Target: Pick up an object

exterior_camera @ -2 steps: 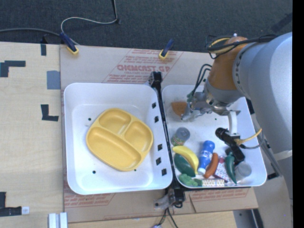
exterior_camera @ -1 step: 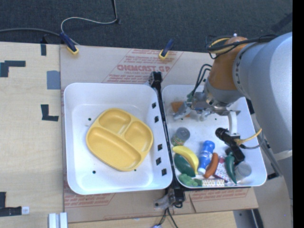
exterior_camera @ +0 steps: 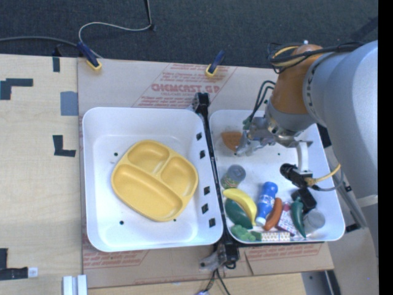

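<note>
Arm (exterior_camera: 344,103) over right bin (exterior_camera: 325,165); gripper (exterior_camera: 241,150) low at its rear left.
Left bin (exterior_camera: 98,165) holds a yellow divided tray (exterior_camera: 155,179). Banana (exterior_camera: 241,203), blue bottle (exterior_camera: 266,201) and green pepper (exterior_camera: 298,217) lie along the right bin's front. Gripper opening: cannot tell; brown object (exterior_camera: 230,140) just beside it.

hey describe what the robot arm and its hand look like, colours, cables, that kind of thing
The arm is thick, rounded and light grey, with an orange band above the wrist. Thin black and yellow cables loop over the top of that band, and more dark cables run down beside it to the hand, a small metallic grey assembly with dark parts. No lettering or markings are readable on it.
</note>
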`<state>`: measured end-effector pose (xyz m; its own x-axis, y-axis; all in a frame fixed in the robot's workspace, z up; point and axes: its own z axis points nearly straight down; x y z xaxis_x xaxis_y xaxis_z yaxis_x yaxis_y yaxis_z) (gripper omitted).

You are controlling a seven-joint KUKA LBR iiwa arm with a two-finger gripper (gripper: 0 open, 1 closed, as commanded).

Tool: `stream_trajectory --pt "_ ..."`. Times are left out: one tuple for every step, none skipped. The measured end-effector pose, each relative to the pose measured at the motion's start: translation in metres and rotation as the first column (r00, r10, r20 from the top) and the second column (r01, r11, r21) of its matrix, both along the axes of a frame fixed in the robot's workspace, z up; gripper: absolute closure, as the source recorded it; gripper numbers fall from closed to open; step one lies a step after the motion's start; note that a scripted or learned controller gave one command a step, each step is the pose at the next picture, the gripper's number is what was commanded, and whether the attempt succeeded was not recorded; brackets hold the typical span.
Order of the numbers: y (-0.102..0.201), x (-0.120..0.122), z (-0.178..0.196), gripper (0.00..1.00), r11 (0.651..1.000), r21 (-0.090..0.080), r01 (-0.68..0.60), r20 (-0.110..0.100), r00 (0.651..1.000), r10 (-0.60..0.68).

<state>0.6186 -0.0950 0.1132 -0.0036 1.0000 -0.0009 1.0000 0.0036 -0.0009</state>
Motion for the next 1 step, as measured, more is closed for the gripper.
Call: stream_trajectory --pt "0.0 -0.0001 -0.0002 0.0 1.0 0.0 0.0 0.0 1.0 0.0"
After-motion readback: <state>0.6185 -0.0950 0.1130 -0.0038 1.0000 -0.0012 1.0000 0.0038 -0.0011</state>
